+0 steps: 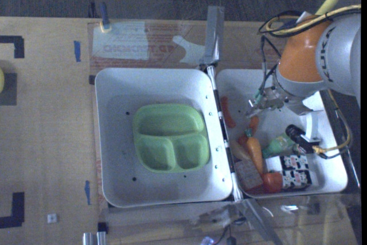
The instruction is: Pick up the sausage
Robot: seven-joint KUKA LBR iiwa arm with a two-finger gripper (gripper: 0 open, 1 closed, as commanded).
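At the near end of the right bin (335, 178) lie a heap of toys: a black-and-white box (296, 171), a carrot (255, 152) and other small bits. Farther back the sausage (227, 112), thin and red-brown, lies alone along the bin's left wall, clear of the heap. The pincer (261, 101) hangs just to its right, and I cannot tell if it is spread or pressed together; I think it should slide left, turn to go across the sausage, and come straight down without bumping the wall.

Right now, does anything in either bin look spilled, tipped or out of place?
Nothing looks spilled or damaged. The sausage lies alone by the right bin's left wall; other items crowd that bin's near end. The green tray sits slightly askew in the left bin.
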